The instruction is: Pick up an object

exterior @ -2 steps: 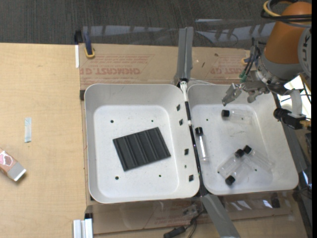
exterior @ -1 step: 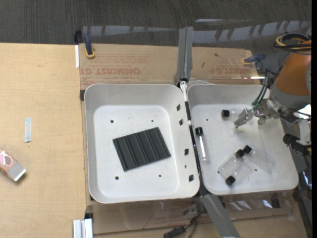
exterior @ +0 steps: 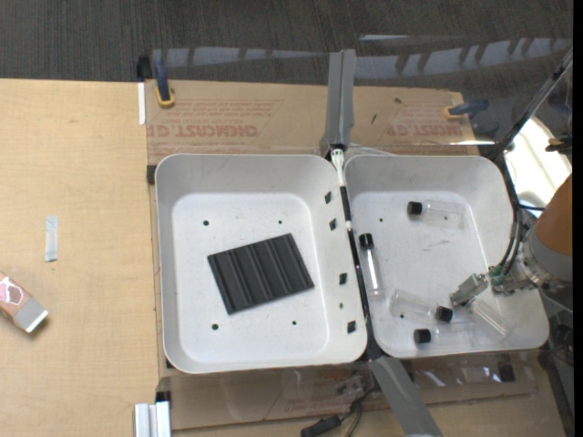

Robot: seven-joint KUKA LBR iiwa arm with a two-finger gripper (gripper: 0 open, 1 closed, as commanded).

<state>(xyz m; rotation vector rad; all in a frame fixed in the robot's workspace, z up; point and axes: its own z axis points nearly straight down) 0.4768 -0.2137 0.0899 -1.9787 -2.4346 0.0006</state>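
Note:
My gripper [exterior: 466,291] hangs low over the right side of the right bin [exterior: 492,176], reaching in from the right edge of the camera view. Just below it and to its left lies a clear vial [exterior: 414,306] with a black cap. Another clear vial [exterior: 489,318] lies directly under the gripper, toward the bin's front right. A small black-capped piece [exterior: 422,336] sits near the front wall. A further clear vial [exterior: 435,210] lies at the back of this bin. Nothing is visibly held.
A black ribbed pad [exterior: 261,272] lies tilted in the middle of the left bin [exterior: 182,176]. A thin clear tube [exterior: 369,264] rests along the right bin's left wall. On the wooden bench to the left lie a small grey strip [exterior: 51,238] and a pink-and-grey item [exterior: 20,305].

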